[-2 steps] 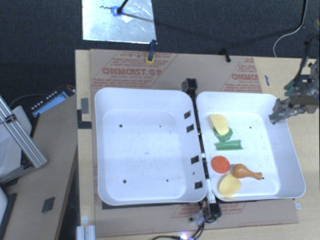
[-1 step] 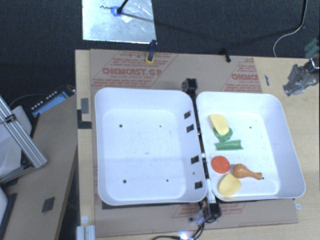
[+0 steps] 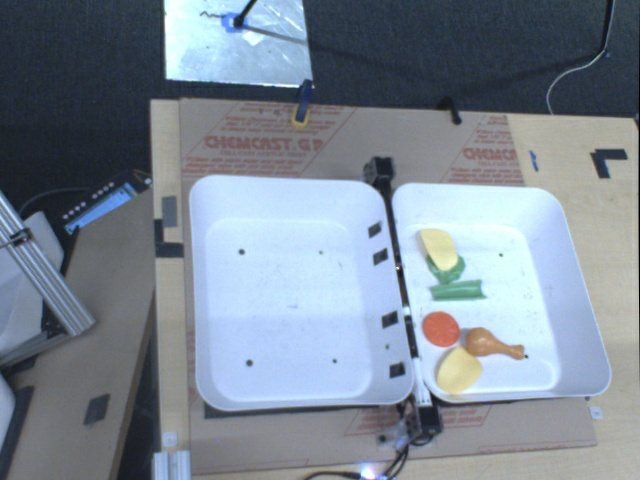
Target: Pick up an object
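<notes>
two shallow white bins sit side by side on the bench, and all the loose items lie in the right bin (image 3: 575,268), gathered toward its left half. nearest the camera, a pale yellow rounded piece (image 3: 458,371) rests by the front-left corner of that bin, touching the orange-brown drumstick-shaped toy (image 3: 490,344) just behind and to its right. a red-orange disc (image 3: 441,328) lies just beside the drumstick's fat end, near the divider between the bins. farther back comes a green bean-like strip (image 3: 458,290), lying crosswise, and behind it a yellow oblong piece (image 3: 438,247) resting on a green leafy bit (image 3: 446,265). the left bin (image 3: 215,268) shows its bare white floor. beyond the bins, a cardboard sheet (image 3: 260,138) with red lettering covers the bench, with a yellow and blue clip (image 3: 301,106) at its far edge and a shiny silver panel (image 3: 236,26) on the dark floor behind. whether the claw is spread or closed cannot be told.
</notes>
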`<action>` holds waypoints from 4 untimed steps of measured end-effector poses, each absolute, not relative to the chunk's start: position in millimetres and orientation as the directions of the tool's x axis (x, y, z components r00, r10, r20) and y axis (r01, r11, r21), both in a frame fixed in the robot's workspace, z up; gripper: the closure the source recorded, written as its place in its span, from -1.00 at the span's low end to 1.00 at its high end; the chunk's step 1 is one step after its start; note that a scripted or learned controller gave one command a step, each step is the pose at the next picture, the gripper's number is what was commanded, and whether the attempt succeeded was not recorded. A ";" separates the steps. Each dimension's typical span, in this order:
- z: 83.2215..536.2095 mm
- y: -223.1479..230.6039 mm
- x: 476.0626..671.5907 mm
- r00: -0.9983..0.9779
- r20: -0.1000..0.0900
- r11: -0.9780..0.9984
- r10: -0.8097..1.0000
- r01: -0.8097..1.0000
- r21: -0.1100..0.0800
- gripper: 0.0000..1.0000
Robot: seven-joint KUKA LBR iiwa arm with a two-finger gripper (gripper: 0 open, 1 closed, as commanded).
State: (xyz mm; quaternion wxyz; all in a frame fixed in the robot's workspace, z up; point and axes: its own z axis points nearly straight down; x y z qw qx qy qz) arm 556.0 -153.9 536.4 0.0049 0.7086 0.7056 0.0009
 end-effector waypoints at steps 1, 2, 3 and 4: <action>409.2 -134.5 580.0 -0.005 0.002 0.005 1.000 1.000 -0.009 1.00; 536.4 -112.0 504.1 -0.005 -0.002 0.005 1.000 1.000 0.018 1.00; 370.0 -17.8 489.4 -0.012 0.004 0.012 1.000 1.000 -0.014 1.00; 545.0 -22.6 515.7 -0.005 -0.001 0.006 1.000 1.000 0.023 1.00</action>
